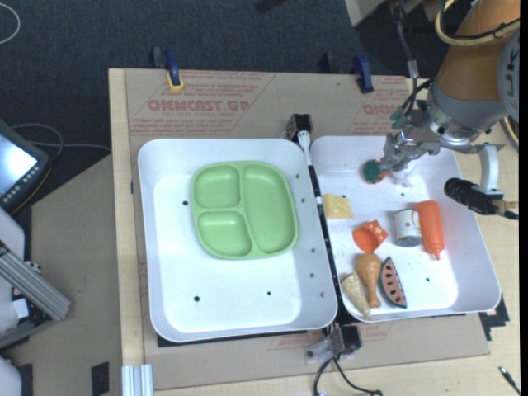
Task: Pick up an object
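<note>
Watermelon slice [393, 283] sits nearest us in the right bin [470, 291], by its front rim, touching a drumstick [370, 277] on its left. We see a pale beige piece [354, 291] tucked against the drumstick's left side, right at the bin's front-left corner.

One step back: small orange-red piece [370, 236] left of a grey can [405, 227] lying on its side, and an orange bottle-shaped toy [431, 228] just beside the can on the right, roughly touching it. Yellow cheese-like wedge [337, 207] lies near the divider between the bins.

Left bin [165, 304] holds a green divided plate [245, 209], three compartments, flat, roughly centred.

Far end of the right bin: gripper [398, 162] is down over the back area, arm coming in from the right with its orange band up top. A small green-and-red object [374, 172] sits just at the gripper's left side, touching or nearly so. We can't tell how wide the tool is spread or whether it has hold of that object; the tips are too small and cluttered to read.

Cardboard sheet [206, 101] under both bins, blue clamps [172, 64] at its far edge.
</note>
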Robot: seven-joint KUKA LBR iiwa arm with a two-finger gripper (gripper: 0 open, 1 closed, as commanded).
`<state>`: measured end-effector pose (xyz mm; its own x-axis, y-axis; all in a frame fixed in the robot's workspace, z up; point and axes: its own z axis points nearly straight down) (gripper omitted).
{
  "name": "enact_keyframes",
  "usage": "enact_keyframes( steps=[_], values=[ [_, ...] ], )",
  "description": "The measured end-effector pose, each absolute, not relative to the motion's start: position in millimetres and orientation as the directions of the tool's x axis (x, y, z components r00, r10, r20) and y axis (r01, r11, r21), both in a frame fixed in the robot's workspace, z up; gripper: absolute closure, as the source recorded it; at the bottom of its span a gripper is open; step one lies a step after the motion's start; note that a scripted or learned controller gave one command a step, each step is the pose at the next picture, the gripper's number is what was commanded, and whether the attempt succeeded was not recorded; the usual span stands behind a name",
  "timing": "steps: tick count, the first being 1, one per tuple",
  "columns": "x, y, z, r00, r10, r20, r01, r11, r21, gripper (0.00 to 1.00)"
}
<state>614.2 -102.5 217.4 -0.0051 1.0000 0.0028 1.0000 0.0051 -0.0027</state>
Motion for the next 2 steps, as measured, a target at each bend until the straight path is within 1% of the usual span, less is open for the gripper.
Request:
enact_keyframes(
  steps=[1,2],
  values=[
    [612.0,-50,232,-0.007,1.000,0.003,1.000,0.007,0.001,1.00],
    [600.3,13,228,-0.007,1.000,0.004,1.000,0.007,-0.003,1.00]
  ],
)
